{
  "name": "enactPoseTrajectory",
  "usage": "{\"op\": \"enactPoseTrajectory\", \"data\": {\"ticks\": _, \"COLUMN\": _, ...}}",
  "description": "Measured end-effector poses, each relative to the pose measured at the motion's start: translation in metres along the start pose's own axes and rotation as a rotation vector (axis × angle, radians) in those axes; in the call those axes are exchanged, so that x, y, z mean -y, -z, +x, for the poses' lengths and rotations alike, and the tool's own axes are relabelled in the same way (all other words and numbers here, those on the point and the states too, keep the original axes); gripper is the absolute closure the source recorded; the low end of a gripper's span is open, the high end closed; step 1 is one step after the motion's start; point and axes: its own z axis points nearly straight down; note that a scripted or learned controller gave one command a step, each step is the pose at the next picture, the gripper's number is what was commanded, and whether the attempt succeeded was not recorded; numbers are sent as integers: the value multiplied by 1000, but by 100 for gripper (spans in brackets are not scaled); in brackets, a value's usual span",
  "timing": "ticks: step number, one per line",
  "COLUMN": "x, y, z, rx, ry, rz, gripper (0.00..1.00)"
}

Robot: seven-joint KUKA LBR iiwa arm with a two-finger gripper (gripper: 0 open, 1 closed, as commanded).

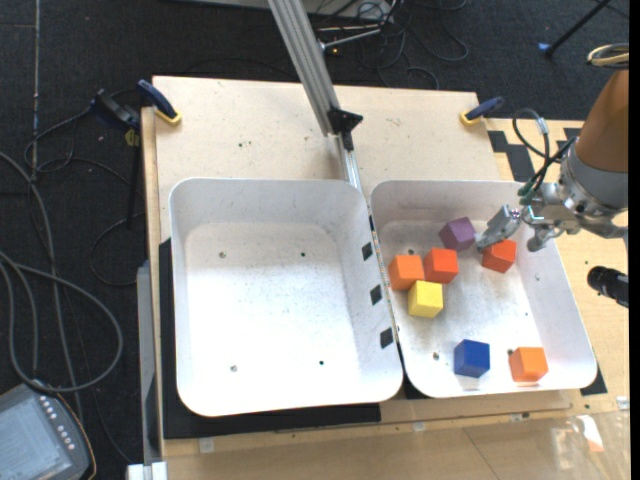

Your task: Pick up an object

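Observation:
The right bin [560, 308] holds several small blocks: a purple one [458, 232], two orange ones [406, 270] [442, 264] side by side, a yellow one [425, 298], a blue one [472, 358], another orange one [528, 364] and a red-orange one [499, 256]. My gripper [518, 232] hangs over the bin's far right part, open, its fingers spread to either side just above the red-orange block. No block sits between the fingers. The purple block lies just left of the left finger [494, 231].
The left bin [190, 268] stands beside the right one, sharing a raised middle rim. A slanted metal bar [305, 48] runs from the top down to the bins' junction. Clamps [160, 103] [482, 110] sit at the bench's far corners.

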Motion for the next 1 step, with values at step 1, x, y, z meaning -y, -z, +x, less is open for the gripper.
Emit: {"op": "enactPoseTrajectory", "data": {"ticks": 1, "x": 0, "y": 2, "z": 0, "rx": 1, "ry": 0, "rz": -4, "gripper": 0}}
